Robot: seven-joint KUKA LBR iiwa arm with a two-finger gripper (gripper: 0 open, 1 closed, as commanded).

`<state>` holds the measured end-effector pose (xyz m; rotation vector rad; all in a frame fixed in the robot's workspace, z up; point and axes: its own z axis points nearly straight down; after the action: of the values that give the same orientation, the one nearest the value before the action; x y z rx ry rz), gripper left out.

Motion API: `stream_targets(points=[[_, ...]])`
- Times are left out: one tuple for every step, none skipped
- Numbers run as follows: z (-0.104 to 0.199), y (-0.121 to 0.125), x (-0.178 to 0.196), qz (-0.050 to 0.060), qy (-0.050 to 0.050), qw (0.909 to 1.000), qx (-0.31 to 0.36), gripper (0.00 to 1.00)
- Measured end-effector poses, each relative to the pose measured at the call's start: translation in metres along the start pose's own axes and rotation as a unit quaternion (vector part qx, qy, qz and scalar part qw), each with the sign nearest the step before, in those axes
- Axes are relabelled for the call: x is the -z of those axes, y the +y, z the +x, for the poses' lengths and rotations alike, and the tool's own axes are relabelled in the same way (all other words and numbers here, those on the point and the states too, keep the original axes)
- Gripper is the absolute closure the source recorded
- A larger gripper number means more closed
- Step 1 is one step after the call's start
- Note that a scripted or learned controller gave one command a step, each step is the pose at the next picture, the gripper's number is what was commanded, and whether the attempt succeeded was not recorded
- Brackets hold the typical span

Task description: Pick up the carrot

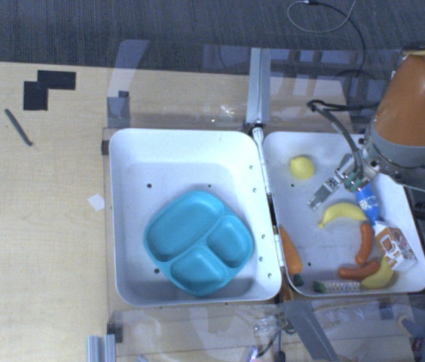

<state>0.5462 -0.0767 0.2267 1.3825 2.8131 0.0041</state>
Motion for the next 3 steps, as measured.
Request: stream_targets(points=[[0.004, -0.043, -0.129, 0.000, 0.000, 0.9991, -0.043, 0.00], [-0.021, -0.080, -0.136, -0.003, -0.002, 0.9994, -0.034, 0.00], [-0.032, -0.045, -0.137, -0.002, -0.002, 0.9945, -0.105, 0.00]])
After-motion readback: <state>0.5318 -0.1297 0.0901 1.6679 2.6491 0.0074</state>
